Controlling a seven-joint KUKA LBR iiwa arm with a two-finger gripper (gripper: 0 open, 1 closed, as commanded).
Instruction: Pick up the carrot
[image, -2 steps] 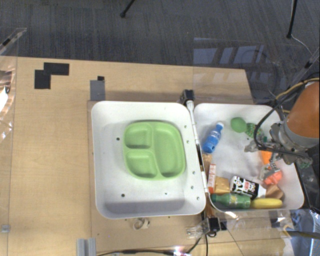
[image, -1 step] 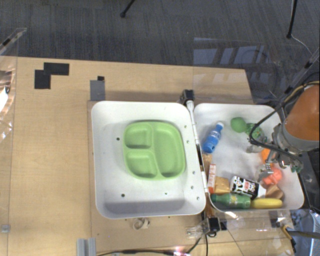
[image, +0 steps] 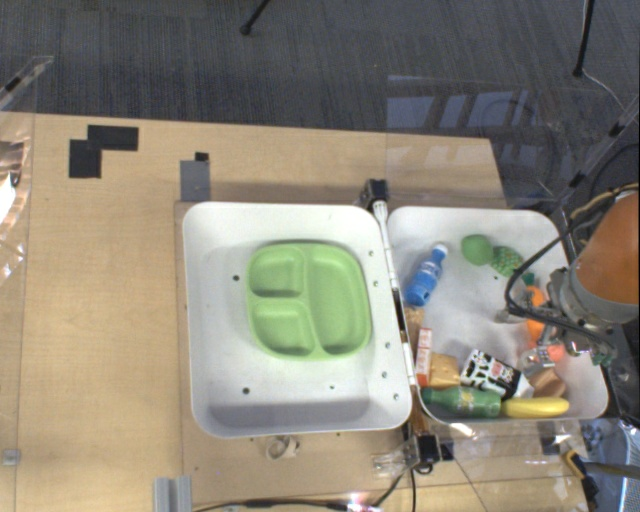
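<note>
Carrot (image: 537, 299) lies just beside the jaws (image: 548, 330) in the right bin (image: 450, 232)

Green tray (image: 305, 300), blue bottle (image: 425, 277), yellow banana (image: 537, 407) (white bins (image: 215, 330)), orange carrot (image: 538, 298).

- One camera, fixed above the bench (image: 120, 300), looks down at a slant.
- It stands well back, taking in both bins: left bin (image: 215, 400), right bin (image: 470, 222).
- Dark floor (image: 300, 60) shows beyond the far edge.
</note>
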